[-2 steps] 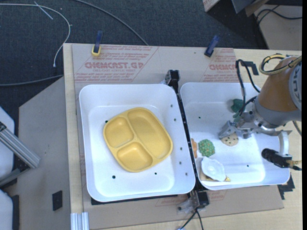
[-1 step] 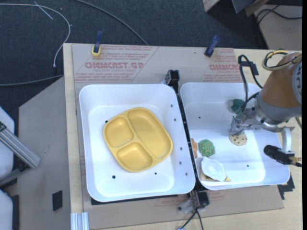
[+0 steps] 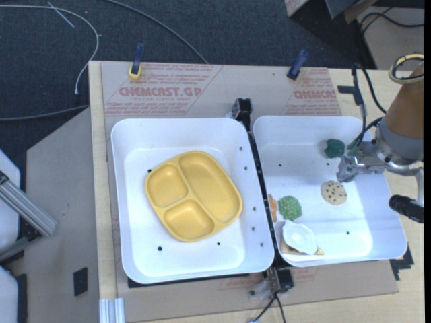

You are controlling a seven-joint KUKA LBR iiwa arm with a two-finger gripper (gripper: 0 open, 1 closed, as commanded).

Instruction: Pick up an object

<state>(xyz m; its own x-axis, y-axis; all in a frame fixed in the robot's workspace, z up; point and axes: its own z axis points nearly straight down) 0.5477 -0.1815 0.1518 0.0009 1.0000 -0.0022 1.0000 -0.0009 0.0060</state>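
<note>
Here, hanging over the right bin (image 3: 316, 130) near its right wall: the gripper (image 3: 347, 169), metal fingertips pointing down just above a round speckled cookie (image 3: 333, 192). Not possible to tell how wide the fingers are standing, nor whether anything is sitting between them. Lying just up and left of the gripper, near the bin's back: a dark green crumpled piece (image 3: 335, 147). Resting further left, beside the inner wall: a green broccoli floret (image 3: 290, 206), with a thin orange strip (image 3: 272, 207) touching the wall next to it. Sitting in the near-left corner: a white shell-like item (image 3: 298, 237) on top of something tan. Filling the middle of the left bin (image 3: 131, 147): a yellow three-compartment plate (image 3: 193, 195), compartments holding nothing visible. Gripping the bench's (image 3: 168, 86) far edge: two blue clamps (image 3: 137, 60), well apart from the arm.
</note>
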